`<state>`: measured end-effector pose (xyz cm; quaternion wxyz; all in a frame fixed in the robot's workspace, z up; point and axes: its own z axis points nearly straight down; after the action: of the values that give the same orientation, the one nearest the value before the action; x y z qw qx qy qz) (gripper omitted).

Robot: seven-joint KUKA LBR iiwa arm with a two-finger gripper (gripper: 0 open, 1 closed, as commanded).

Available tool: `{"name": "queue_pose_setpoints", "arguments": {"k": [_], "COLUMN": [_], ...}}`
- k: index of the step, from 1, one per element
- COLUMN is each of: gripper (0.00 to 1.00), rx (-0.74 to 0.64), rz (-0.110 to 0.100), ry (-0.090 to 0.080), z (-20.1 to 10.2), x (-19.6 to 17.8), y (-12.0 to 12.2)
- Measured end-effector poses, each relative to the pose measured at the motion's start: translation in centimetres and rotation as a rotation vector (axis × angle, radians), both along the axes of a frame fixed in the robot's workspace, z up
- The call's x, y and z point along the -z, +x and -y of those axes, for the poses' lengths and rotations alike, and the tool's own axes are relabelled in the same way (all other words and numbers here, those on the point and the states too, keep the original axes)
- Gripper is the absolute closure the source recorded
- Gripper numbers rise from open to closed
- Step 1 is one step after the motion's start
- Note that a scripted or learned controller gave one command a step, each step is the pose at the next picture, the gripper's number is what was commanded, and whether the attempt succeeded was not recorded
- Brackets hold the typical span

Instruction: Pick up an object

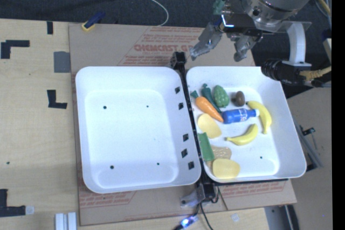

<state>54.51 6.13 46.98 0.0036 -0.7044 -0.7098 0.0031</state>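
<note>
The arm's grey wrist with its orange band sat closest to the lens, high above the far right corner of the right bin (280,95), and below it the gripper (222,46) hung with its two fingers spread apart and nothing between them. It hovered over the cardboard sheet (151,48) just beyond that bin's far rim, not over the toys themselves.

Everything worth picking lay in the right bin, crowded toward the wall it shares with the left bin (129,126). Against that wall, at the far end, an orange carrot (208,107) lay slantwise, with a dark green vegetable (220,96) just beyond it and a small brown round piece (238,97) farther from the wall. A blue bottle (239,115) lay on its side near the bin's middle, touching or nearly touching the carrot's tip. Two bananas sat on the side away from the wall: one banana (263,116) curved beside the bottle's cap end, the other banana (242,136) just nearer the camera. A pale yellow round piece (209,126) rested near the wall, a green strip (205,146) ran along the wall below it, and a yellow lemon-like piece (226,169) lay by the bin's near rim.

By my reading the pick had not begun: no object was chosen, lifted or touched. Left to do were moving in over the right bin, descending onto one toy, closing and raising it
</note>
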Motion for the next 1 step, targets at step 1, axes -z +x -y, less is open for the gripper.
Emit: {"name": "queue_pose_setpoints", "arguments": {"k": [1], "gripper": [0.00], "rx": [0.002], "rz": [0.015], "ry": [0.001], "z": [-3.92], "x": [-6.90], "y": [-1.88]}}
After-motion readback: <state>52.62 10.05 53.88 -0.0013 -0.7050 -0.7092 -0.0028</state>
